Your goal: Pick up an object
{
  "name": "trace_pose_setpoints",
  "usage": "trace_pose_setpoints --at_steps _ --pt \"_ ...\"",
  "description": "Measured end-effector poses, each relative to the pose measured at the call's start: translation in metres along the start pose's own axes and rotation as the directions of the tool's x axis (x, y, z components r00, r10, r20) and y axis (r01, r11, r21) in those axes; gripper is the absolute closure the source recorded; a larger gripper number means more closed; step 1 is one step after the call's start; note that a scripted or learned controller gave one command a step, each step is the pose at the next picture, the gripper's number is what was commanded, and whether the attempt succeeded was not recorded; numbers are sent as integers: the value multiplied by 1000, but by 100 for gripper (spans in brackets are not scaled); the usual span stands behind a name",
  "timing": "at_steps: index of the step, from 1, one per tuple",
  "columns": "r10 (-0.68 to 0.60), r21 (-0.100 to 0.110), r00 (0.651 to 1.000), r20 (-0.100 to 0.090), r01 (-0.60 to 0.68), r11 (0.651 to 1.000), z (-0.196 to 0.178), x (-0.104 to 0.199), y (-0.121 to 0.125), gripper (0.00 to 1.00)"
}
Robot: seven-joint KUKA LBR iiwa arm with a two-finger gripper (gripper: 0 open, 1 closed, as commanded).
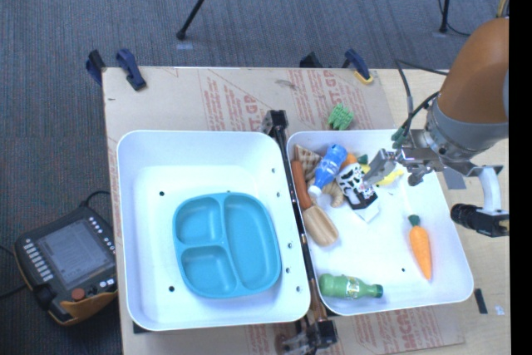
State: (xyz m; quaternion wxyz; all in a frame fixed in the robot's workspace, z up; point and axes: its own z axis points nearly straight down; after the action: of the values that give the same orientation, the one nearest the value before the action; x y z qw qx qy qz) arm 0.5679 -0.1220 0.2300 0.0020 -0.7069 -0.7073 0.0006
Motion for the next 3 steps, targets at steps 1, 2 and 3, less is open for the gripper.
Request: trace_pose_setpoints --at_steps 1,2,3 --pt "-124 -2 992 2 124 992 143 -28 5 0" --pt "-248 -2 969 2 248 969 142 21 35 0" --pt "-242 -2 970 1 242 970 132 19 35 100"
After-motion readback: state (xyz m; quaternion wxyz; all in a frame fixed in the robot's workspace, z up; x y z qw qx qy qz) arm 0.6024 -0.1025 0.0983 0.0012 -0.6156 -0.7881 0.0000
